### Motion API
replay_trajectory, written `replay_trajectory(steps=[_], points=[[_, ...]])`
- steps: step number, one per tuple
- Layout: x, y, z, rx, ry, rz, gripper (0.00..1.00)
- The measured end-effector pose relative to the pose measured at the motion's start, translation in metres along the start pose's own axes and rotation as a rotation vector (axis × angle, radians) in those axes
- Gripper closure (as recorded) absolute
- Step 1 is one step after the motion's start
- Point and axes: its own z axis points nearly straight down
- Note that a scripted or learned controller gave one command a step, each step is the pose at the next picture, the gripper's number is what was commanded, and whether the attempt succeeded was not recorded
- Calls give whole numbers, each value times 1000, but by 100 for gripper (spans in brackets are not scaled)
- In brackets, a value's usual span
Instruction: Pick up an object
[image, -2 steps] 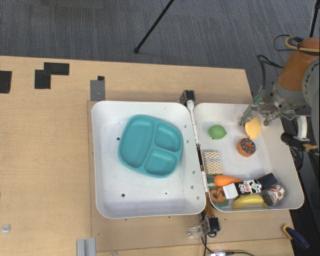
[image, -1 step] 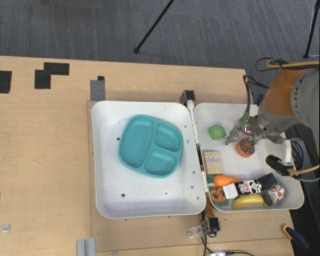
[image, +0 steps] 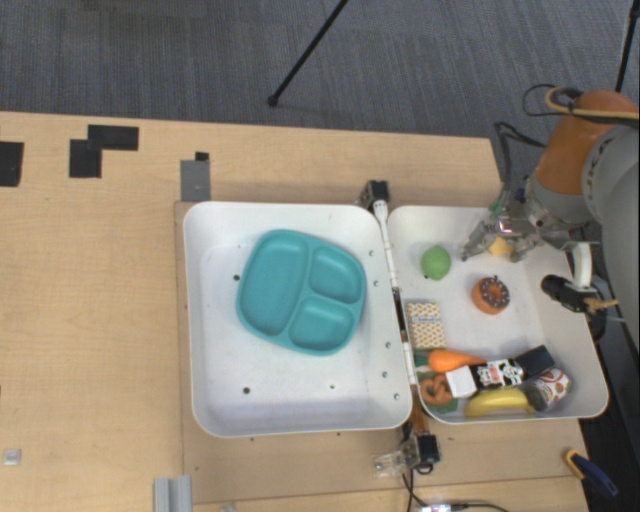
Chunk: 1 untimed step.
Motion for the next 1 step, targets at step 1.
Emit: replay_trajectory(steps=[1], points=[[41, -126, -2, -9, -1, 3, 0]])
